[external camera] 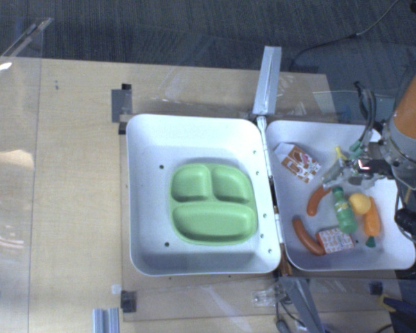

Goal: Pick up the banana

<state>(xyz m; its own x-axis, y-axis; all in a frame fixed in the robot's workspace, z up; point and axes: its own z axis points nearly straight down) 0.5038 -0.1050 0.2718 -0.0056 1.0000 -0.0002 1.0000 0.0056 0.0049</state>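
My gripper hangs low over the middle of the right bin, with the arm coming in from the right. A thin yellow sliver shows just behind the gripper; I cannot tell whether it is the banana. A rounded yellow fruit lies just in front of the gripper, next to a green bottle. The gripper body hides whatever sits directly under it.
The right bin also holds a snack packet, two sausages, an orange carrot and a small printed packet. The left bin bears a green divided tray.
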